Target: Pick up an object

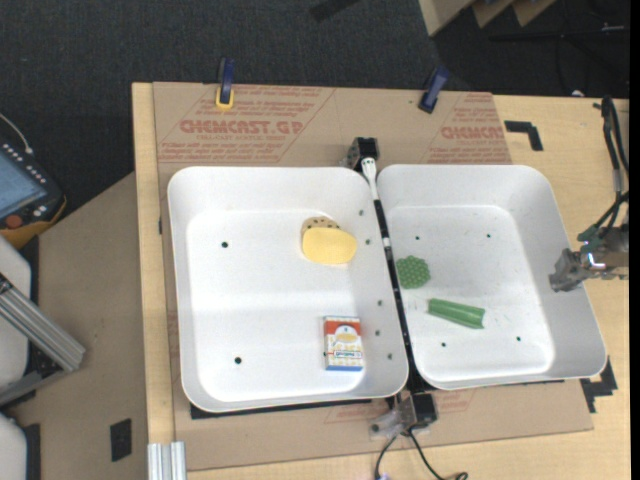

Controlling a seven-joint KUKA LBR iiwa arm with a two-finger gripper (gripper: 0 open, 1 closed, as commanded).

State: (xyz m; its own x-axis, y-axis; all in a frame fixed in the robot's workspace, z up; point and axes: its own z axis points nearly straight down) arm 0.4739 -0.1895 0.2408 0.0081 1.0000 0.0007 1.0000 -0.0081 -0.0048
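A yellow rounded piece lies in the upper middle of the left bin. A small printed box stands near that bin's front edge. In the right bin, a green knobbly ball sits by the left wall. A green elongated piece lies just below and right of the ball. My gripper hangs over the right rim of the right bin, well to the right of the green pieces, with nothing visibly in it.
The two bins meet along a dark divider with clamps at each end. They rest on a cardboard sheet held by blue clips at the back. Cables run along the right edge near my gripper.
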